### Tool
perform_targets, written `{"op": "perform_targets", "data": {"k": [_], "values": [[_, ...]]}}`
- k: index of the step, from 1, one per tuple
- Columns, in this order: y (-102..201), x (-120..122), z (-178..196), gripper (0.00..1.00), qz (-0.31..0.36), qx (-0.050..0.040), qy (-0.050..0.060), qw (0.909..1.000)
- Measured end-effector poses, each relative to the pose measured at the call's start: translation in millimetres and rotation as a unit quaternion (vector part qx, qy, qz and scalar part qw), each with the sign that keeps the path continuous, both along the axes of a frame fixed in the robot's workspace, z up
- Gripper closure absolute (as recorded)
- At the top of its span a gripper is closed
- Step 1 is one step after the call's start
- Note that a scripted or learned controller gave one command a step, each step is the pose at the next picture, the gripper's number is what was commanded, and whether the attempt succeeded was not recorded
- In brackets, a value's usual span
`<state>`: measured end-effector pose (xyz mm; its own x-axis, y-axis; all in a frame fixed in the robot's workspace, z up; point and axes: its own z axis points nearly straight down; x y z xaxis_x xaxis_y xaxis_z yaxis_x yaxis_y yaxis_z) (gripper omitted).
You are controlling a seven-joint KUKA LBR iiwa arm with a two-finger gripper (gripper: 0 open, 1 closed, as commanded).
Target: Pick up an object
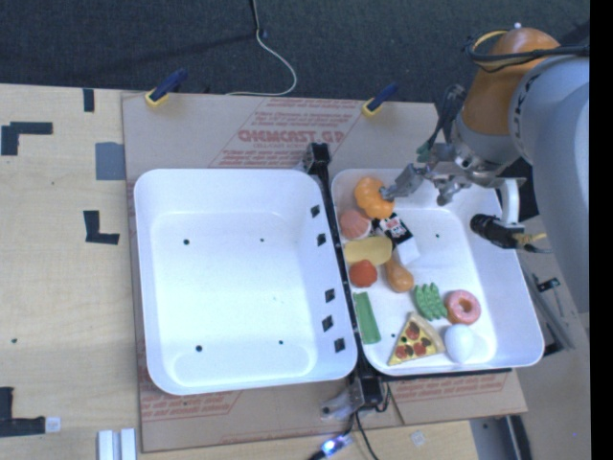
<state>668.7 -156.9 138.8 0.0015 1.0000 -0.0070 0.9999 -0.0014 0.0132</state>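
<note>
At the near edge of the right bin you see a pizza slice and a white egg-like piece just beside it. A little further in lie a pink donut and a green bumpy piece, close to each other. A long green piece lies along the left wall of this bin.

Along this left side you also find a red round piece, a brown one beside it, a yellow block and a pink piece touching the yellow one. A small black and white item lies next to them.

At the far left corner is an orange fruit. The jaws are down at this fruit, touching its right side, but you cannot tell from this view if they are wide or narrow, or if the fruit is between them.

The arm comes from the right, with its orange band over the far edge of the bin. The left bin stands just beside the right one, both on a cardboard sheet on the table.
</note>
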Motion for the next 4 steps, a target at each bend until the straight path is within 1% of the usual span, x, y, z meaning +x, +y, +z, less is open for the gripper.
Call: {"op": "perform_targets", "data": {"k": [1, 2, 3, 4], "values": [[4, 0, -4, 0.0, 0.0, 0.0, 0.0, 1.0], [23, -3, -26, 0.0, -0.001, 0.0006, 0.007, 1.0], [27, -3, -20, 1.0, 0.002, 0.0018, 0.009, 1.0], [63, -21, -58, 1.0, 0.002, 0.0017, 0.011, 0.9999]]}}
